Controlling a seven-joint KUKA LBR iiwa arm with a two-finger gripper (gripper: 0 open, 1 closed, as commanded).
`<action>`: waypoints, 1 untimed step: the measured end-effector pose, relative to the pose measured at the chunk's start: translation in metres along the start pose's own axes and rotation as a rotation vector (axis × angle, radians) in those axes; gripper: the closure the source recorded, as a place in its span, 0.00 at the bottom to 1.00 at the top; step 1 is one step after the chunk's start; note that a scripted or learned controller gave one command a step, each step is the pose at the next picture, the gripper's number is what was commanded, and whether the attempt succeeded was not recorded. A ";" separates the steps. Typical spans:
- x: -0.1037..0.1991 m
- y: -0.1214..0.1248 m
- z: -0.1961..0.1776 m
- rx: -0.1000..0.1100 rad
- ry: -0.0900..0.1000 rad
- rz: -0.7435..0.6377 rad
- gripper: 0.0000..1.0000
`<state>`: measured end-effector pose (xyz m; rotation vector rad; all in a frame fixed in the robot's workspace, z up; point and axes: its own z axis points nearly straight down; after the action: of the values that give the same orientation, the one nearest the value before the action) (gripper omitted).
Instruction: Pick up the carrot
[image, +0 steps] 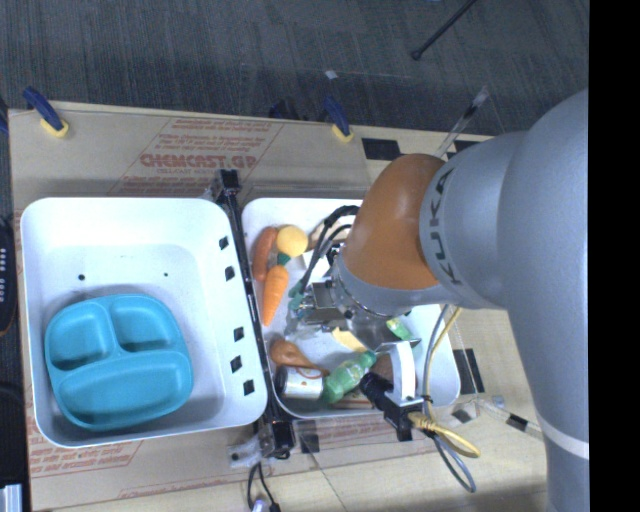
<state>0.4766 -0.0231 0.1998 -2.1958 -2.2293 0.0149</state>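
Overhead, the bench (180, 150) is covered in brown printed cardboard, held by blue clamps (45, 112) at its far edge, with dark carpet beyond. Two white bins sit side by side, a black divider strip between them. Left bin (120, 225) holds a blue sectioned tray (117, 357) toward its near-left corner. Right bin (255, 215) is crowded and largely covered by the arm (470, 230), whose orange band sits directly above the bin. Gripper (318, 305) hangs low over the middle of the right bin; its fingers are hidden among the metal parts and cables, so I cannot tell how far apart they are or whether they touch anything. Carrot (273, 292) lies along the left wall of the right bin, just left of the gripper: orange, tapered, with a green stub at its far end. A second, darker orange piece (263, 250) lies just beyond it, and a yellow round item (292, 240) sits beside that. Near edge of the bin: a green bottle (347, 376), a dark can (297, 383), and a brownish-orange item (290, 352).
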 end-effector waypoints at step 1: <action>0.023 0.000 0.006 -0.011 0.002 0.544 1.00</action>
<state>0.4765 0.0001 0.1933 -2.7214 -1.5625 0.0051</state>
